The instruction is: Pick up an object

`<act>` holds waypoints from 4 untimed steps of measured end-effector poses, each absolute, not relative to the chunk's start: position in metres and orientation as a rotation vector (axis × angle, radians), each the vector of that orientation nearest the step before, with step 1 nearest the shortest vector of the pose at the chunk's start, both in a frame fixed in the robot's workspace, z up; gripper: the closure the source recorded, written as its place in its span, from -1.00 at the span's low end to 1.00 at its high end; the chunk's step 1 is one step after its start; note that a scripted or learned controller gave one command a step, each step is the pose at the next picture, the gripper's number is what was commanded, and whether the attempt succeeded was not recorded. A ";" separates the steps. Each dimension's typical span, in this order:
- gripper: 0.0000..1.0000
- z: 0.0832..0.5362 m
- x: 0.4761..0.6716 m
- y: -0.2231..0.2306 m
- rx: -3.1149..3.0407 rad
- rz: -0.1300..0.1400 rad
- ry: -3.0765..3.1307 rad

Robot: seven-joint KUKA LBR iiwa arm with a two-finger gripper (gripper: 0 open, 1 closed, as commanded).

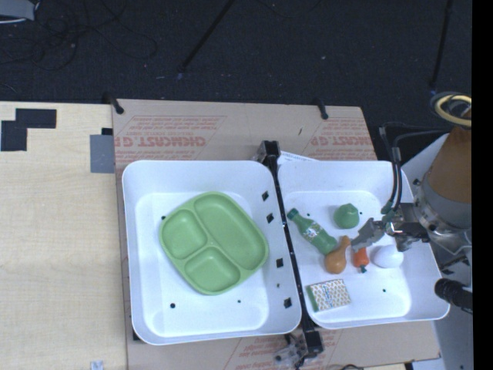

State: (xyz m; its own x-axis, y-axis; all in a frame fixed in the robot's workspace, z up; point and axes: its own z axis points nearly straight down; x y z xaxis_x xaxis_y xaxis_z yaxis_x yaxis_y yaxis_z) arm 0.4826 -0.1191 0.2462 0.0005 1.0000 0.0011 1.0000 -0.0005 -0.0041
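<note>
In the right-hand bin (400, 303), the gripper (375, 236) sits low among a cluster of small objects, with the arm (454, 183) reaching in from the right. Its fingers appear spread, one dark finger (367, 232) angling left toward the objects; nothing is visibly pinched between them.

Contents of the right-hand bin:
- A green bottle (311, 232) lies on its side, running from the centre divider toward the bin's middle.
- A green round object (347, 216) lies on the far side of the cluster, just left of the gripper.
- A tan, pear-shaped object (337, 257) touches the bottle's near end.
- A small orange object (360, 257) lies just beside the tan one, directly below the gripper.
- A white egg-shaped object (387, 257) lies just right of the orange one.
- A patterned flat packet (329, 294) lies nearer the front edge, apart from the rest.

The left-hand bin (146, 284) holds a green divided plate (213, 242).

Step in hand, as judged: approach and alignment, with no grasp made. The orange object and the white one are the closest candidates. The next move calls for centring the fingers over one item, descending without nudging its neighbours, then closing and lifting. The tight spacing risks a double contact or a slip.
</note>
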 end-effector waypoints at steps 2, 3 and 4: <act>-1.00 0.124 0.483 -0.119 -2.216 0.008 -2.214; -1.00 0.086 0.482 -0.118 -2.218 0.003 -2.218; 1.00 0.098 0.483 -0.121 -2.229 0.003 -2.212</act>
